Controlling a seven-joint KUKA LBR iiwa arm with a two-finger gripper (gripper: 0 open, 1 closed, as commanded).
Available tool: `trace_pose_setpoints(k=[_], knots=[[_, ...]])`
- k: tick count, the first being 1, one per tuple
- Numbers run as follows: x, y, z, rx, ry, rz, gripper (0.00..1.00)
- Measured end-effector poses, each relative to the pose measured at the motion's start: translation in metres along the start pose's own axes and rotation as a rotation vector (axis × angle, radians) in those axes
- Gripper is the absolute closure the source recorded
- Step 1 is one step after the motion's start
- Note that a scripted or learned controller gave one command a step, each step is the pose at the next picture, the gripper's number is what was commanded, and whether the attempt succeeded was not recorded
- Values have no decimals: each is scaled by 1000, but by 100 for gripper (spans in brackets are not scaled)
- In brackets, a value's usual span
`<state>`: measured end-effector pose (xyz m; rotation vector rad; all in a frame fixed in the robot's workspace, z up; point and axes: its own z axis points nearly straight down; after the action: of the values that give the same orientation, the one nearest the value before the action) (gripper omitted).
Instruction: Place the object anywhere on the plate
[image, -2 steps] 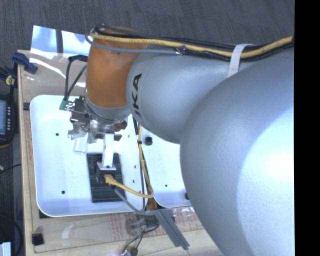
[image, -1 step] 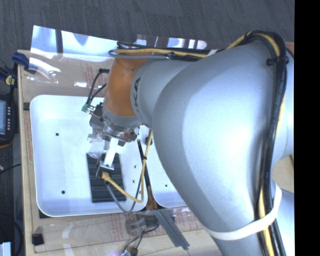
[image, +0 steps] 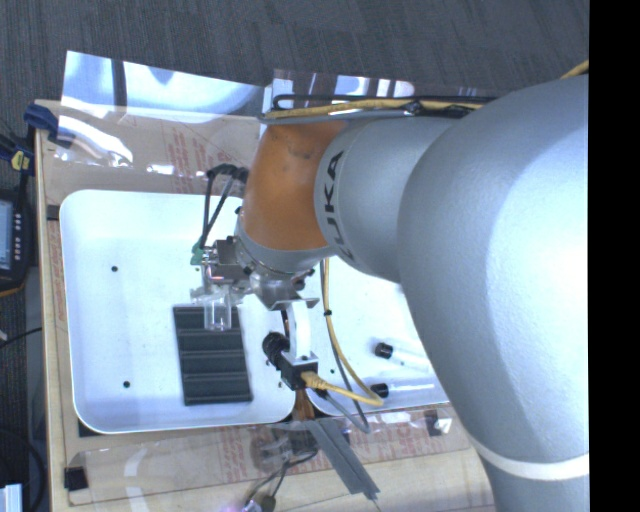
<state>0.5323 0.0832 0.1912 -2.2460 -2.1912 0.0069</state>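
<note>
I see the gripper (image: 218, 312) low in the left bin (image: 100, 300), right at the top edge of a dark ribbed block (image: 212, 355) on the bin floor. I cannot tell its grip state.

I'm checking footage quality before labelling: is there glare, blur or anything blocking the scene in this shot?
Camera view: bright glare on the clear sheet behind the bins; the left bin is nearly blown out white; the arm looms large and soft-focused, blocking much of the right bin; the dark ridged object stays reasonably sharp.
</note>
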Motion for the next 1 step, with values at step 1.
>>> trace_pose_setpoints(k=[1], knots=[[44, 40, -52, -2, 0, 21, 100]])
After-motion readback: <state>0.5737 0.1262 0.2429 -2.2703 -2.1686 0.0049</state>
